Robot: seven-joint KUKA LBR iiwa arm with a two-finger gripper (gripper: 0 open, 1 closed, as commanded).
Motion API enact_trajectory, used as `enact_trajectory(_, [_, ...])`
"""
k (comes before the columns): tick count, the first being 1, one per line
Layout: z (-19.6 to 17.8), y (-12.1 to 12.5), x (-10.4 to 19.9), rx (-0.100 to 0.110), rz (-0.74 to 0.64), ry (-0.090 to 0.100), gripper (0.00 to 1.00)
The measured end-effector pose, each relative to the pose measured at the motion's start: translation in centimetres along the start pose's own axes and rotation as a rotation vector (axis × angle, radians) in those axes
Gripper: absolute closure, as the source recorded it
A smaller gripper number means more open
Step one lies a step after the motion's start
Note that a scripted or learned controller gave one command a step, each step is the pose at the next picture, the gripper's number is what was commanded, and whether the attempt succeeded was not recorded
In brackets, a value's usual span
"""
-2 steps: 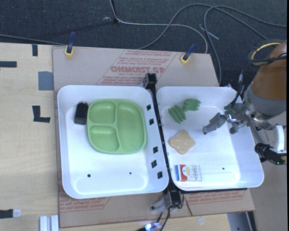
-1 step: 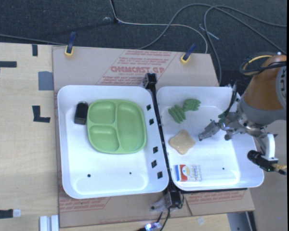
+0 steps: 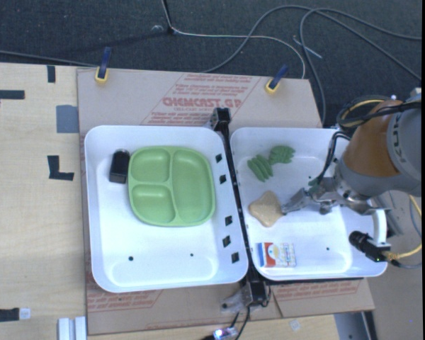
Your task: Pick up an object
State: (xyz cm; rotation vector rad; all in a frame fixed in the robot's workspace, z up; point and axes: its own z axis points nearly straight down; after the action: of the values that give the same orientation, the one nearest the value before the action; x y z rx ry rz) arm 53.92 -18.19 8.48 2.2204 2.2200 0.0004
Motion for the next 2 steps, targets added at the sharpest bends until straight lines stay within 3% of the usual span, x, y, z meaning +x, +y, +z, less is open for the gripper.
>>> enact_trajectory(1, [-1.4,0.1,0.0,-0.003,-0.002,-0.001,1.0])
enact_trajectory(2, [-5.7,0.0,0.5,0.0,-0.002,0.001,1.0])
